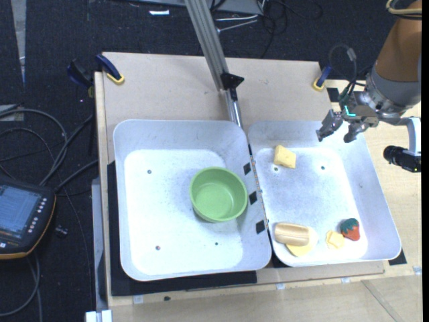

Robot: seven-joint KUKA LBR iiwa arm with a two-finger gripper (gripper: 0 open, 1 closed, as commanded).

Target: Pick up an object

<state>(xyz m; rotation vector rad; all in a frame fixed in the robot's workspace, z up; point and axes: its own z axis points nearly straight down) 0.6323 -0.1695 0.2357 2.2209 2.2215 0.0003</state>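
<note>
beside the green bowl (218, 194), right bin (375, 200) holds cheese wedge (285, 157), open gripper (339, 131) above

Arm and end effector as I see them from the overhead camera. The arm (402, 39) enters from the right, its orange band uppermost and the grey wrist section below it. The gripper (340, 131) hangs above the far right corner of the right bin (375, 200), near that bin's rim. Its two dark fingers (326, 130) point down and leftward, spread apart, with nothing between them.
</note>
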